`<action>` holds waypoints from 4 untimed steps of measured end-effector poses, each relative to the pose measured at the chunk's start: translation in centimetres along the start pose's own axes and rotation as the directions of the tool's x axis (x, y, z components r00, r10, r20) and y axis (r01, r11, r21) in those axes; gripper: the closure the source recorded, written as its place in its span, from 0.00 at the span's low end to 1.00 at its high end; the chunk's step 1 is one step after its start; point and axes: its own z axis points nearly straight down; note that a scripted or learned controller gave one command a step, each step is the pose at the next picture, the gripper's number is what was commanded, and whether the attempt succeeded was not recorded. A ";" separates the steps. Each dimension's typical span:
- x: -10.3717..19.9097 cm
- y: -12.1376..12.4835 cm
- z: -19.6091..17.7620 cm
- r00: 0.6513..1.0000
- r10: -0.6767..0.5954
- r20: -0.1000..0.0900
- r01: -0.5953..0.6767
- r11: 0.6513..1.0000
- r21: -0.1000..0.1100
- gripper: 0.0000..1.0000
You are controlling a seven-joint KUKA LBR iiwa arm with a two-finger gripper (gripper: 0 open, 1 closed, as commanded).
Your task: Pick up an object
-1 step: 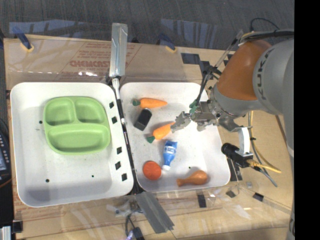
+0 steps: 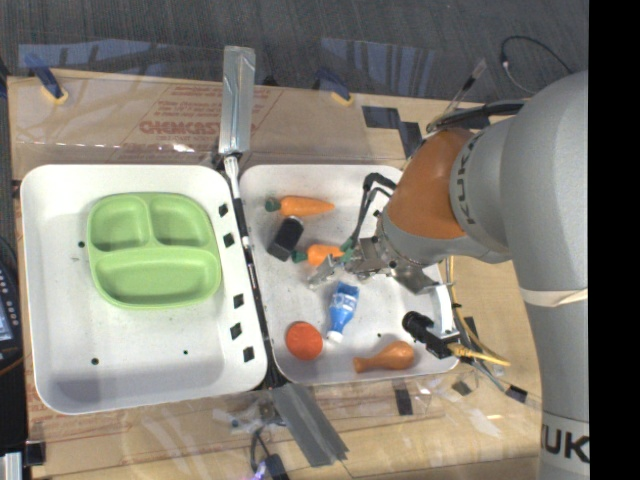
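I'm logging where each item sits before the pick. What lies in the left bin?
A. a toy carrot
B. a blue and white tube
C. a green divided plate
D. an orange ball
C: the green divided plate lies alone in the left bin, while the other toys are in the right bin.

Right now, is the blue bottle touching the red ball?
Apart. The camera view shows bare white bin floor between the blue bottle and the red ball.

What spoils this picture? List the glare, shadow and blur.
Camera view: glare streaks the clear sheet behind the bins; the arm shades the right bin around the blue bottle; the green tray is evenly lit; small toys look soft.
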 end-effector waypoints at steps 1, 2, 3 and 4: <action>1.0 -3.9 0.1 1.000 -0.032 -0.001 0.032 1.000 0.001 0.00; 0.9 -3.9 -0.9 0.999 -0.036 -0.001 0.036 0.999 0.003 1.00; 0.7 -3.8 0.0 0.999 0.053 -0.002 -0.053 0.999 0.002 1.00; 3.2 0.1 -12.9 0.998 0.069 0.000 -0.069 0.998 -0.002 1.00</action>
